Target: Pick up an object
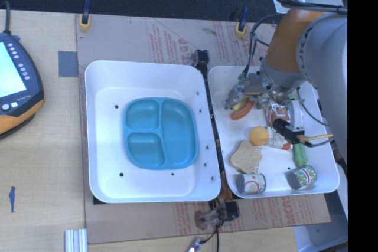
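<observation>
My gripper (238, 97) is low in the right bin (331, 183), near its far left part. It sits directly over a red and yellow hot dog (242, 110), which pokes out from under it. Close by lie an orange ball (258, 136), a slice of bread (245, 157), a red and white packet (277, 112) and a green item (300, 154). Two small cans (252, 183) (302, 177) lie along the near wall.
The left bin (100, 127) holds a blue divided plate (160, 133). A tablet-like controller (15, 82) rests on the bench at the far left. The arm (307, 44) covers the right bin's far right corner.
</observation>
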{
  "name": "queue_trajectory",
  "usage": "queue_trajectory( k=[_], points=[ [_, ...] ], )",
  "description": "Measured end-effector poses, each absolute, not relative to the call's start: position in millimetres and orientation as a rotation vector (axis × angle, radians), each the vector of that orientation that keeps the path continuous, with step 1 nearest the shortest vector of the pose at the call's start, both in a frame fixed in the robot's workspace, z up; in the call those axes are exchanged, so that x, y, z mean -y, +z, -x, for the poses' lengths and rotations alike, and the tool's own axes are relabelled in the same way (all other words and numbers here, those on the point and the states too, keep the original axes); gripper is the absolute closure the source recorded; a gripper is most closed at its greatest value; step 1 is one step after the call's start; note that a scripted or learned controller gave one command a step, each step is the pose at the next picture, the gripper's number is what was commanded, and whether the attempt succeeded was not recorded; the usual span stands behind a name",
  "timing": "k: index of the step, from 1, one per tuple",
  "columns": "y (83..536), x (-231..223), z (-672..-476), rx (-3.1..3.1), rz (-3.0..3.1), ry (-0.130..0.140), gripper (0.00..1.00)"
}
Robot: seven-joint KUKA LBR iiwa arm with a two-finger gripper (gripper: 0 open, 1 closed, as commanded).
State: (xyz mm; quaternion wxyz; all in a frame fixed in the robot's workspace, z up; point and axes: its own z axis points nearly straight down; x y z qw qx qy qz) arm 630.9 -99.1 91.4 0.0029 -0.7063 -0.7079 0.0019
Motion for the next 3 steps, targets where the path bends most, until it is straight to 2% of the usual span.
queue_trajectory(
  k=[1,2,3],
  points=[
    [92,98,-630.3,2.22,2.214,0.006,0.0],
    [92,141,-545.3,2.223,2.215,0.006,0.0],
    [103,141,-546.5,2.23,2.21,0.006,1.0]
  ],
)
